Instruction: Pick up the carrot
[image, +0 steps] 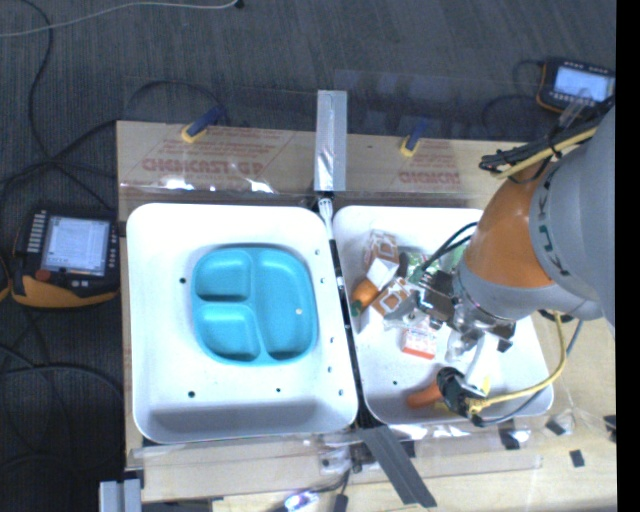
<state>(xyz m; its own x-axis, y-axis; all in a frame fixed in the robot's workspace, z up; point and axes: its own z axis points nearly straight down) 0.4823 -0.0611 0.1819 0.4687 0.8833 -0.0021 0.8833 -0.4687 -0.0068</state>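
Right shallow white bin (372, 392): grey arm with orange band (530, 250) overhangs centre; small packets (395, 285) crowd upper left. Left white bin (160, 380): blue divided tray (252, 303) fills middle, margins open.

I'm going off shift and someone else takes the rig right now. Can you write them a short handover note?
Hand: low over the right bin, among the clutter; the view does not settle whether it grips anything.
Carrot: an orange piece lies by the right bin's left wall; another orange item lies near its front edge. Which is the carrot is unclear.
Left bin: holds a blue divided tray.
Done: no pick confirmed.
Left: grasp the carrot and lift it.
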